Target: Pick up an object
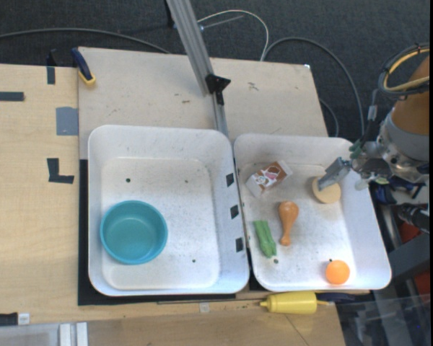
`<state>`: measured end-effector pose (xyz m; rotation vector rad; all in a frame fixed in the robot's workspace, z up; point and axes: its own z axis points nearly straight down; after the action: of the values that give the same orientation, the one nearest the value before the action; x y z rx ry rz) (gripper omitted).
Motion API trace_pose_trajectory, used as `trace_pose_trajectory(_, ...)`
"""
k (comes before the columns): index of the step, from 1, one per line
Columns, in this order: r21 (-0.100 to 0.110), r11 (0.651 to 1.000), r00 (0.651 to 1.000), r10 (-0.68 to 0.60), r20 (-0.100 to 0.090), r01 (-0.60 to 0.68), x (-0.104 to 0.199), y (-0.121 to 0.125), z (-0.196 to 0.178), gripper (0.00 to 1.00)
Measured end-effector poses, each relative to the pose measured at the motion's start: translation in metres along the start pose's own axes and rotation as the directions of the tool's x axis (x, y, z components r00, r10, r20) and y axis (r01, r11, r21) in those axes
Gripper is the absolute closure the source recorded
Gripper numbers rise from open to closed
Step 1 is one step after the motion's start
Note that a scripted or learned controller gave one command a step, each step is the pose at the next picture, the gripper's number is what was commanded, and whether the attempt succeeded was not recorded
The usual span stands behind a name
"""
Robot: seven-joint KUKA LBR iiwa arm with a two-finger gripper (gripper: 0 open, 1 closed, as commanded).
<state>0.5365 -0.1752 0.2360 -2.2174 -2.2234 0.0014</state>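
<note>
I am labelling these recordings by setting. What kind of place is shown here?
Probably a robotics lab bench for grasping tests: two white bins, toy items such as a drumstick and orange ball, and loose cables behind.

Arm reaching in from the right, wrist low.
The gripper (340, 170) points leftward, its grey wrist housing behind it and the orange band above.

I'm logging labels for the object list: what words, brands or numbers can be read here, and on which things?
None can be read.
Packet in the right bin: red-brown and white print, too blurred to read.
Yellow bottle at the bench's front edge: no legible label.
</note>
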Motion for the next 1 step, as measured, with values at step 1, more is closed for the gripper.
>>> trace_pose_trajectory(1,0.000,1.000,1.000,0.001,0.000,-0.001,-0.0001,0.0000,-0.0001,0.00)
